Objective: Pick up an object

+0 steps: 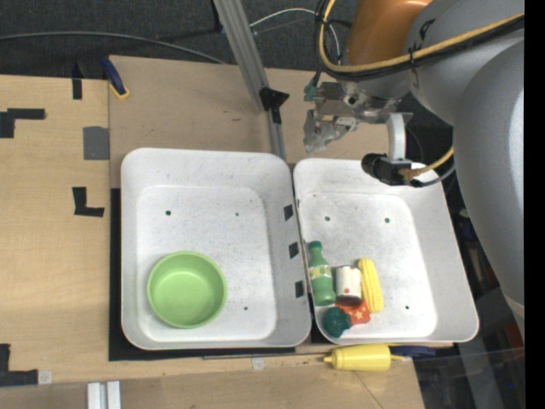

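1. Right bin [400, 228]: taken as landmark; sloped white walls likely to deflect a descent made too near the rim; a risk judged, not seen.
2. Left bin [204, 194]: touching the right bin's left wall; holding a green bowl [186, 289] in its near corner, well apart from the pile; wide and round, probably hard to pinch except by the rim.
3. Gripper [325, 135]: hanging above the right bin's far left corner, well apart from the pile; cannot tell whether apart or together; nothing visibly between the tips; long travel needed, so aim may drift.
4. Yellow bottle [362, 358]: lying outside the right bin's near wall; likely out of easy reach.
5. Green bottle [320, 275], corn cob [370, 284], white can [347, 281], small red piece [358, 313]: clustered at the right bin's near left corner, touching; likely to nudge neighbours, roll, or slip.
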Robot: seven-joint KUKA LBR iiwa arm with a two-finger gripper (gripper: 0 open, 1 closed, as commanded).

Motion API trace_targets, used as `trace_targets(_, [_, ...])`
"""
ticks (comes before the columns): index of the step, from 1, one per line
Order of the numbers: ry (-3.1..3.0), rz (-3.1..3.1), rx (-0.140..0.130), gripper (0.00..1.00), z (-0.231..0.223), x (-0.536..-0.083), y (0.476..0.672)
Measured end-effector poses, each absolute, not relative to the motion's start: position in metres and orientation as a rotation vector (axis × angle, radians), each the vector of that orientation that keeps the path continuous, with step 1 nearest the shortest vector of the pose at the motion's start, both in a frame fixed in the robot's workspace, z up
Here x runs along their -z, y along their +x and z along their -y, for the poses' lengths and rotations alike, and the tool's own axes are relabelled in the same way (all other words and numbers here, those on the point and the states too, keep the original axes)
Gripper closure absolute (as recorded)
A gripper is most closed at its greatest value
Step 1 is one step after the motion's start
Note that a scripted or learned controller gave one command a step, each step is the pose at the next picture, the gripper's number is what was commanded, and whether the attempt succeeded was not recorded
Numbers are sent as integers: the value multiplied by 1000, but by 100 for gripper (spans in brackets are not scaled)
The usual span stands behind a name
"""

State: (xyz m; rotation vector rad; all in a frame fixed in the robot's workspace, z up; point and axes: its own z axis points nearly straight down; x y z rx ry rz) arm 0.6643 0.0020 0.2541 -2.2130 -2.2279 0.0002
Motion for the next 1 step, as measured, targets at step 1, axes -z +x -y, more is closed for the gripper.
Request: trace_targets(1, [-2212,2227,-3,100,-56,-245,651])
